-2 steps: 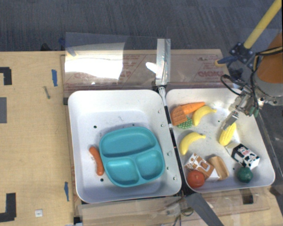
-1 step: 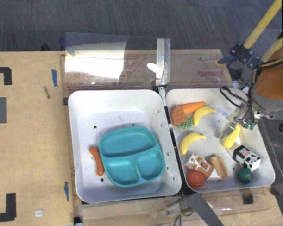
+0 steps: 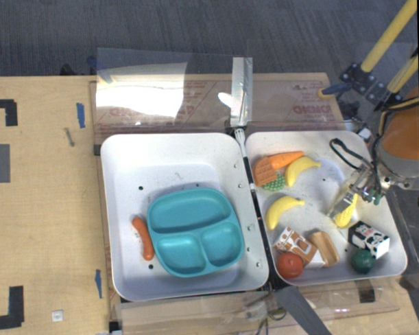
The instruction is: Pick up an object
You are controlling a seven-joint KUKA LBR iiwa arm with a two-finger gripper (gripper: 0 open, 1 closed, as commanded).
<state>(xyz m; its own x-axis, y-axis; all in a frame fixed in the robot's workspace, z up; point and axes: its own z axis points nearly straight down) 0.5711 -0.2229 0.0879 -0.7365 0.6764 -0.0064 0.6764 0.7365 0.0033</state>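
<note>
My gripper [image 3: 354, 195] reaches in from the right and hangs low over the right bin [image 3: 398, 260], near its right side. Directly under and touching its tip lies a small yellow piece of fruit [image 3: 343, 214]. Whether that piece is held cannot be made out. Other objects in this bin: two yellow bananas [image 3: 302, 169] [image 3: 283, 210], an orange carrot [image 3: 286, 158], a red tomato [image 3: 290, 265], a brown bread roll [image 3: 325, 247], a black and white cube [image 3: 370, 237] and a dark green ball [image 3: 362, 261].
The left bin [image 3: 120, 159] holds a teal divided plate [image 3: 194, 230] and an orange-red sausage [image 3: 143, 237] beside it. A small printed box [image 3: 294, 241] lies by the tomato. A black cable loop [image 3: 345, 152] trails from the arm over the right bin's back corner.
</note>
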